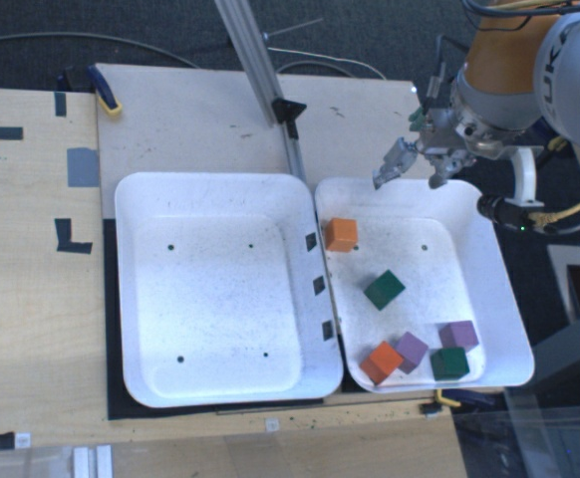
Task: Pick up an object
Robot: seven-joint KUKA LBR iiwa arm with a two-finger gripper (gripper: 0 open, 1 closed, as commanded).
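1. the bench is pale wood with dark tape marks toward 9 o'clock, and a silver rail slants in from 12 o'clock to the seam between the bins.
2. the left bin is a shallow white tray speckled with dark dots.
3. the right bin touches the left bin along its 9 o'clock edge and holds six blocks.
4. the arm, grey with an orange band, comes in at 1 o'clock.
5. the gripper hangs over the right bin's 12 o'clock rim, its two fingers spread apart with nothing between them.
6. blocks in the right bin, all clear of the gripper: an orange cube at 10 o'clock near the wall; a green cube near the centre; an orange block at 7 o'clock, touching a purple block; a purple cube at 5 o'clock, just above a dark green cube.
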